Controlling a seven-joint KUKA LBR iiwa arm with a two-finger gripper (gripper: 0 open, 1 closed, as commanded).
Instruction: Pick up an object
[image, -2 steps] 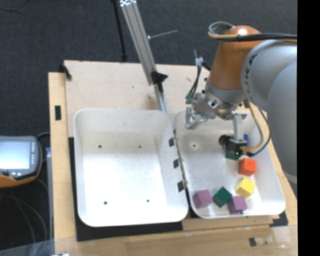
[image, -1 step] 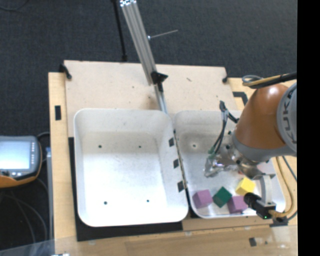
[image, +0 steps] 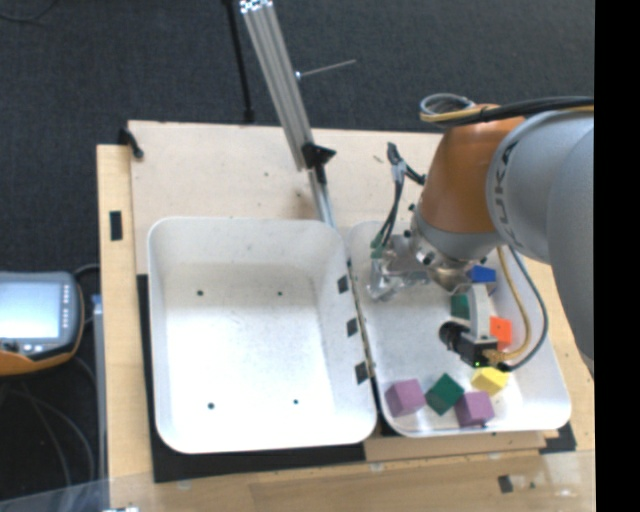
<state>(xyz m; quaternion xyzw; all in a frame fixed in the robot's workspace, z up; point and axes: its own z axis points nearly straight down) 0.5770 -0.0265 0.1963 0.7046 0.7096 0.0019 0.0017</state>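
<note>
Arm enters from right of frame, hand (image: 385, 280) low over upper left of the right bin (image: 400, 330) — finger state: cannot tell. Candidate objects at lower right — two purple blocks (image: 404, 396), green block (image: 444, 392), yellow block (image: 489, 379), small, matte, loose.

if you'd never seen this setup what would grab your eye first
The big grey arm with its orange band swings in from the right and hangs over the right bin, its gripper low near that bin's left wall. Next come the small coloured blocks clustered at the bin's near edge: two purple blocks, a green block and a yellow block.
</note>
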